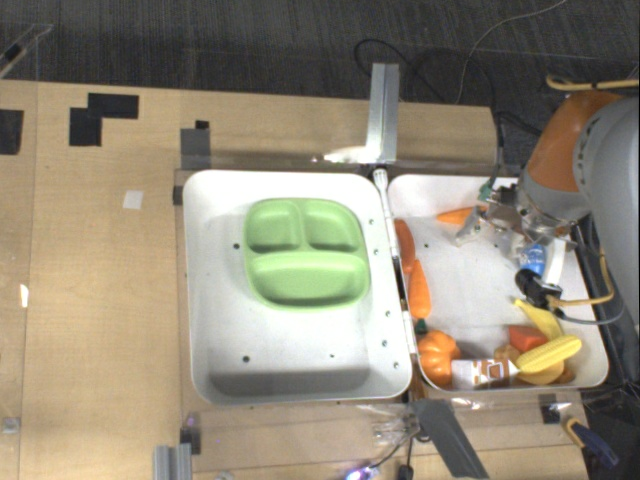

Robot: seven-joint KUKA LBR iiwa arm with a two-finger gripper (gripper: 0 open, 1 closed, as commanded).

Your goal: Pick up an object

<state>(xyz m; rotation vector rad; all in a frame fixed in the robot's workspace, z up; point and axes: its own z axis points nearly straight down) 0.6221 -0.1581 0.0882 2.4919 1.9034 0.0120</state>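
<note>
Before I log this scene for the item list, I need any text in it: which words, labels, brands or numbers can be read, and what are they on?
No text can be read in this view.
The small white and brown packet at the near edge of the right white bin bears a dark label, too small and blurred to read.
The green three-compartment plastic plate in the left white bin shows no marking.

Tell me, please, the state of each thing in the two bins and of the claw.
Green divided plate: lies flat in the left bin, compartments bare.
Long carrot: lies along the right bin's left wall.
Small carrot: lies near the far wall, beside the claw.
Pumpkin: sits in the near left corner.
Bananas: lie in the near right corner.
Claw: low over the right bin, nothing seen between its fingers.
</note>
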